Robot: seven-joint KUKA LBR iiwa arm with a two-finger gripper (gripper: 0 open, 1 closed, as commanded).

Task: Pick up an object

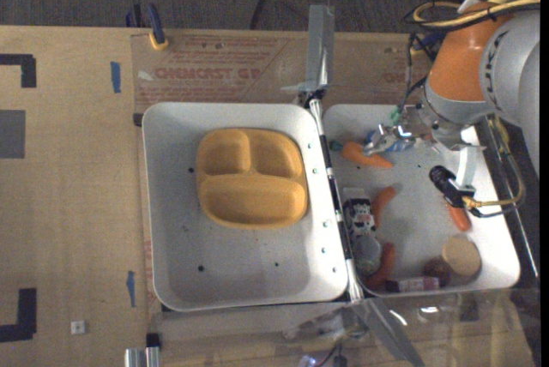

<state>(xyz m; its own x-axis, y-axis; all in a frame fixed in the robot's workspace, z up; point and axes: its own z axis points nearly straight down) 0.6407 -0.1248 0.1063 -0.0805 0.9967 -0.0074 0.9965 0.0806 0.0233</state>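
On the desk (pixel 69 211), the left white bin (pixel 171 254) is seen first, and a yellow divided plate (pixel 251 177) is laid in its upper middle, with its three compartments facing up. The right white bin (pixel 420 224) is set just beside it, rim against rim. At that bin's upper left an orange carrot (pixel 364 156) is laid flat near the wall. The end effector (pixel 388 135) is held close to the carrot, just up and to the right of it; whether it is open or closed cannot be told. Lower down along the bin's left side, a short orange piece (pixel 383 198), a small black-and-white toy (pixel 360 214) and a red sausage-shaped piece (pixel 386 259) are found. A tan round block (pixel 461 256) is placed near the lower right corner.
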